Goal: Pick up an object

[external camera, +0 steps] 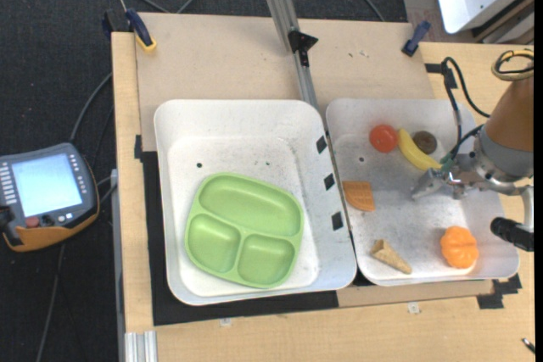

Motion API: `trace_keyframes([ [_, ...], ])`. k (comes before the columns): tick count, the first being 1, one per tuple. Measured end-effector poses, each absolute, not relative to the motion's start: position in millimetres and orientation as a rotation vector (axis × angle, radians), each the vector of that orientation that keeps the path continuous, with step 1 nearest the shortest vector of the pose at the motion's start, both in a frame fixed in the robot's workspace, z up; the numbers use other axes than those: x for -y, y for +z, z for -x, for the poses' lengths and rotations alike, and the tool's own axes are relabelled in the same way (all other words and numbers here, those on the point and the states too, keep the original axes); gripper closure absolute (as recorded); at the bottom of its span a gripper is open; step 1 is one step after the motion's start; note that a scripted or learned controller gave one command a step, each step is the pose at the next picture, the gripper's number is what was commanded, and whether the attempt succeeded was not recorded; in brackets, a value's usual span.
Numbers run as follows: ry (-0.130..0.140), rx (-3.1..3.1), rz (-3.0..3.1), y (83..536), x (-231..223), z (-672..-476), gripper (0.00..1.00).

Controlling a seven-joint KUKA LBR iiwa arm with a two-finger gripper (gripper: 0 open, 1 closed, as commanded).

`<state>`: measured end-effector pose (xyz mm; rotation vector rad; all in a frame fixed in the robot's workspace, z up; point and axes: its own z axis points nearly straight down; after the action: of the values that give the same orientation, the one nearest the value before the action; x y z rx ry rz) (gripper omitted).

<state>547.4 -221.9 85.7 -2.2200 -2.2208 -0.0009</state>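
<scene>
The right bin holds several small items. A red tomato-like ball lies at the back, with a yellow banana just to its right and a brown round piece behind the banana. An orange wedge sits by the bin's left wall, a tan wedge near the front, and an orange pumpkin-shaped fruit at the front right. My gripper reaches in from the right, low over the bin floor. It is just below the banana's near end, and I see nothing held in it.
The left bin holds a green divided plate. A metal pole slants down to the gap between the bins. Black cables run along the right bin's far right corner. A teach pendant lies off the bench at left.
</scene>
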Motion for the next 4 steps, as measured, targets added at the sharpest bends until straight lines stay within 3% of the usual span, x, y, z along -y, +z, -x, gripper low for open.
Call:
trace_keyframes([
  [1,-0.003,2.226,2.226,98.7,223.6,-549.0,1.00],
  [4,-0.004,2.227,2.224,233.2,216.0,-536.1,1.00],
])
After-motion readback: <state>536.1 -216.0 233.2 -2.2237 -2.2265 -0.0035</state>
